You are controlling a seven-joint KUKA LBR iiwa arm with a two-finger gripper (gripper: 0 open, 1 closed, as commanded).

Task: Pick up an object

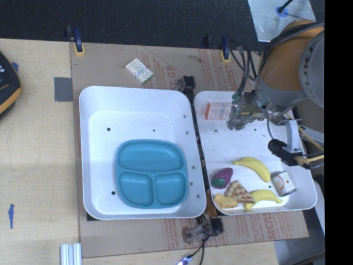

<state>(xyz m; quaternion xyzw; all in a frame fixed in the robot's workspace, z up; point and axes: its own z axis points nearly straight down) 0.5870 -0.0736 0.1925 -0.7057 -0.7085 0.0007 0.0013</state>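
Carton (218, 111) lay at right bin (309, 203) far-left corner; gripper (241, 118) hovered just beside it, likely lining up approach. Holding nothing visible; finger spread unreadable. Bananas, grapes crowded near edge

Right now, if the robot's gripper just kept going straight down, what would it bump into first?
Probably the bare floor of the right bin. The gripper hangs just beside the small red and white box, so it might graze that; depth is hard to judge.

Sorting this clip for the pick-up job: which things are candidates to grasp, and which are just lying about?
For the job: gripper; small box; two bananas; purple fruit; waffle piece; small can.

Lying about: blue divided tray; patterned packet; grey tape patch.
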